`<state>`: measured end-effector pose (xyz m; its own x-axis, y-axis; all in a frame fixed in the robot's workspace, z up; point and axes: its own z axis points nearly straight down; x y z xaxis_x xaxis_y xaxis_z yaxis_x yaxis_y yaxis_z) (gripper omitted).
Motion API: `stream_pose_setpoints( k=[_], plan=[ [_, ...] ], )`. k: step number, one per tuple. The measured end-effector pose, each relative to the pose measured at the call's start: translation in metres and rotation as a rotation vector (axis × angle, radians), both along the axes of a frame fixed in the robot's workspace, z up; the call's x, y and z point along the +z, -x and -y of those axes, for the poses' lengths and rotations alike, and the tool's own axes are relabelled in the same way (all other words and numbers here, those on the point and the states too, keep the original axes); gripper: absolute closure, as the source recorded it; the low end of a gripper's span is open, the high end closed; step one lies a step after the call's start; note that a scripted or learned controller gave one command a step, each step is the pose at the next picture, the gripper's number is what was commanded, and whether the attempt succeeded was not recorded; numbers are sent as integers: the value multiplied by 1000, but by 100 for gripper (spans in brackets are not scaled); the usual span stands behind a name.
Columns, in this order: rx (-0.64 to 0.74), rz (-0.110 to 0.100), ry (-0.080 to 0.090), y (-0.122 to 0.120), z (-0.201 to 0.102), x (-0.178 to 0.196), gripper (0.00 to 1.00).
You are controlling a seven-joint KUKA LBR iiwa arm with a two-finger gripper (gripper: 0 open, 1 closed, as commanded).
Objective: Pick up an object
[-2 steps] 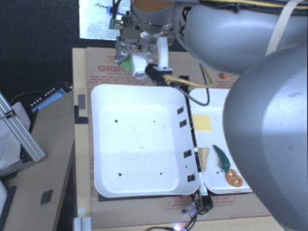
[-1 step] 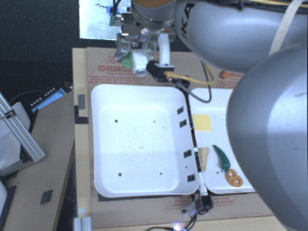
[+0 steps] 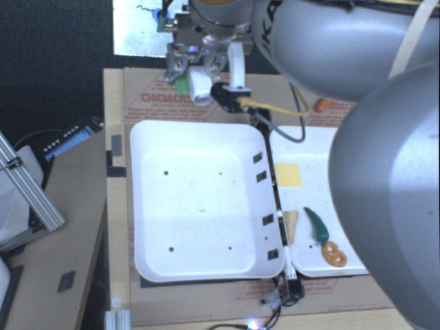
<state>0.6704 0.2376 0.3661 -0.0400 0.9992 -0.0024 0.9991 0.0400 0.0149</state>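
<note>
The arm [image 3: 357, 115] fills the right of the view and hides much of the right bin [image 3: 309, 270]. Its jaws [image 3: 191, 81] hang past the far rim of the left bin [image 3: 199, 198], over the table [image 3: 151, 102]; a green and white piece sits at the tips, but whether it is gripped cannot be told. In the right bin's visible strip lie a yellow square [image 3: 288, 175], a tan wedge [image 3: 291, 224], a green pepper [image 3: 317, 226] and a pretzel [image 3: 335, 254]. An orange item [image 3: 321, 105] at the far rim is mostly covered.
</note>
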Motion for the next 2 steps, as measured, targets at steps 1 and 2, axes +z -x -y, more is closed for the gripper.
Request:
stream_pose_setpoints(
  k=[1, 2],
  plan=[
    [5, 2, 0, 0, -1, 11, 100],
    [11, 5, 1, 0, -1, 22, 100]
  ],
)
